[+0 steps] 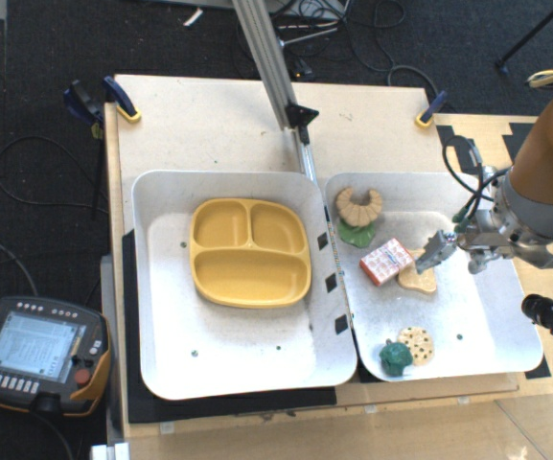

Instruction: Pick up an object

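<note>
A pale wooden bench (209, 123) with yellow corner clamps stands on dark carpet strewn with black cables; a grey teach pendant (36, 353) lies at lower left. The left white bin (161, 353) holds a yellow three-compartment plastic plate (251, 252). In the right white bin (487, 333) the gripper (436, 251) sits over a tan flat biscuit-shaped piece (418, 280), just beside a red-and-white small carton (386, 261). Whether its fingers are spread or pressed together cannot be told. A tan croissant-shaped toy (359, 204) rests on a green piece near the bin's far edge.
</note>
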You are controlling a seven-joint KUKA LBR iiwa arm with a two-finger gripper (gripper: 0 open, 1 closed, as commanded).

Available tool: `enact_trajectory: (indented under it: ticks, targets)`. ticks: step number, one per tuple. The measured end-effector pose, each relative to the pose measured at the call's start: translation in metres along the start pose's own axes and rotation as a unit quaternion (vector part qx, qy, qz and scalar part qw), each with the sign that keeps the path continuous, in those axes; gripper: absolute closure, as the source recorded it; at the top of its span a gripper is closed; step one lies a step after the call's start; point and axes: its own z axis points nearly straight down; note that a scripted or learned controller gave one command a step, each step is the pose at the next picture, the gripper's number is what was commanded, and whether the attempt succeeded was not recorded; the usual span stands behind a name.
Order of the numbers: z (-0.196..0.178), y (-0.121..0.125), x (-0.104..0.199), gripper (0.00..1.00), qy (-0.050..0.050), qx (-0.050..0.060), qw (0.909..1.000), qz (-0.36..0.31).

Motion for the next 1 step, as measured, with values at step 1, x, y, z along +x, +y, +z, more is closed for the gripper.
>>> enact_trajectory:
  ticks: [1]
  targets:
    - [-0.0001, 0.0, -0.0002, 0.0, 0.0, 0.0, 1.0, 0.0]
